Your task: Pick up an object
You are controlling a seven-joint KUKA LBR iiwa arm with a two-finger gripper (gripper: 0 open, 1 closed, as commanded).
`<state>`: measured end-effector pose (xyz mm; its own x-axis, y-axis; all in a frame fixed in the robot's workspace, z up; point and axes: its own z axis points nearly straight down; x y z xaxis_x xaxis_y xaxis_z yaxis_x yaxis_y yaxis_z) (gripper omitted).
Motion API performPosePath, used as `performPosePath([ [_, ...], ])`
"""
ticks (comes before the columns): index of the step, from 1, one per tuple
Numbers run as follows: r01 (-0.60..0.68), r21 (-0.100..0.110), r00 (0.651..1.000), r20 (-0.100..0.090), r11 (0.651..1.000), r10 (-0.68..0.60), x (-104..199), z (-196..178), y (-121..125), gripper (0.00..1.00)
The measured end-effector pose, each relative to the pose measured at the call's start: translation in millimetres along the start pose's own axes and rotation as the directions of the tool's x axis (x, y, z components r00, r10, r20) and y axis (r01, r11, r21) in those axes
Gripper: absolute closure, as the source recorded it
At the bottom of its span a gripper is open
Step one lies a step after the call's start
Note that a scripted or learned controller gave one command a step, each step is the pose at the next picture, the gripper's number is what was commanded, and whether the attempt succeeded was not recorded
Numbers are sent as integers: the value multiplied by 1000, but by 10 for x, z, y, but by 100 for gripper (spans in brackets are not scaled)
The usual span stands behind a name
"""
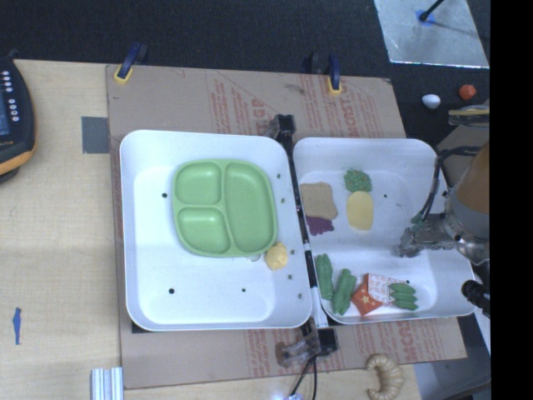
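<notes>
Nearest, along the front edge of the right bin (420, 150), lie green pods (334, 278) and a red packet (374, 293). Farther back in that bin sit a yellow pineapple toy (359, 202) and a brown toast slice (317, 201). At its right side hangs the gripper (414, 243), with nothing seen between its fingers; whether they stand apart cannot be told. Left of that bin, a green divided plate (225, 207) and a yellow ball (276, 257) occupy the left bin (150, 282).

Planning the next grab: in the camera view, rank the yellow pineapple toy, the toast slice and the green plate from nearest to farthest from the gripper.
From the gripper, at the right bin's right side:
1. Yellow pineapple toy, mid right bin.
2. Toast slice, right bin's left edge.
3. Green plate, in the left bin.
</notes>
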<state>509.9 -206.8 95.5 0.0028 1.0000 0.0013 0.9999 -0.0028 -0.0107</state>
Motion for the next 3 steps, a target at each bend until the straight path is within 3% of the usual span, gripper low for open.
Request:
performPosePath([
  [1, 9, -16, 1000, 2, 1000, -9, 328, -1079, 219, 100],
  [2, 7, -8, 1000, 1, 1000, -7, 315, -1025, 202, 0],
  [3, 12, -12, 1000, 4, 1000, -12, 465, -348, 960, 0],
])
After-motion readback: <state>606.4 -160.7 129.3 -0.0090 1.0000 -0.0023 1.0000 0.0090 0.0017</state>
